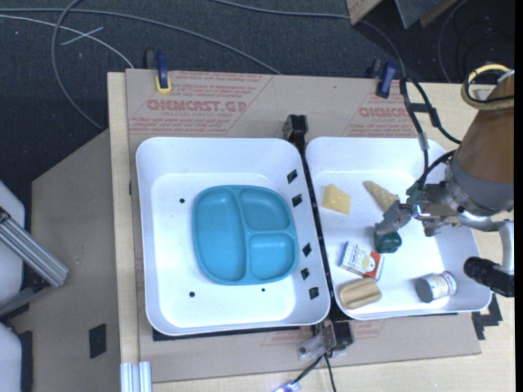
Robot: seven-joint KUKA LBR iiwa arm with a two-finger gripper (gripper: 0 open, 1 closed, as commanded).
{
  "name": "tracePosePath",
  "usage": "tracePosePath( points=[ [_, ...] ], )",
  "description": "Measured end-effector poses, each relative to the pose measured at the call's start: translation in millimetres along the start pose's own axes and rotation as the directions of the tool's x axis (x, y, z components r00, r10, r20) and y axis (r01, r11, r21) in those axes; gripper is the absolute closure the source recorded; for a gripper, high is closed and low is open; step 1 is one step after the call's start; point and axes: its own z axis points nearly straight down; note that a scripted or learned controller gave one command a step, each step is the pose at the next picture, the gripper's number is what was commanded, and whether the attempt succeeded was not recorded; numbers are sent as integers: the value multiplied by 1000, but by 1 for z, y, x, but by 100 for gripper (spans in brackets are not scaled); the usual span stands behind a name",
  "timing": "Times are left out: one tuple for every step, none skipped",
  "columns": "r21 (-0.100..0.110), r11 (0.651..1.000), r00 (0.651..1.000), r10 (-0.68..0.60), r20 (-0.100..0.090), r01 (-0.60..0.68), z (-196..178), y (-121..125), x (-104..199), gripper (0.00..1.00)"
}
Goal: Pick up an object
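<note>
While the grey arm with its orange band (490,149) reached in from the right over the wooden counter (212,104), the coming move turned on one short relation: the small dark teal round object (388,241) lay directly under the tool (391,223), at the tip of it and apparently touching, in the middle of the right-hand shallow white bin (409,149). Whether the tool was spread or closed on that object could not be told from this slanted view, so a grip on it was not certain. Judged from this, a straight drop or a closing on the spot would serve better than any sideways travel. Counted from largest down: two white bins side by side, the left one (163,219) bearing one blue plastic divided plate (243,233); then, in the right bin, one tan cylindrical roll (359,292), one red-and-white small carton (359,260), one pale yellow cheese-like wedge (336,199), one tan cone-like piece (381,192), one grey-and-white little jar lying on its side (435,287), and the teal object.
</note>
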Motion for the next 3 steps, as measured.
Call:
tracePosePath(
  points=[
    [0, 1000, 1000, 1, 0, -1, 43, 0, -3, 0],
    [1, 1000, 1000, 0, 0, 0, 105, 3, -1, 0],
    [-6, 1000, 1000, 1, 1, -1, 91, 5, -1, 100]
  ],
)
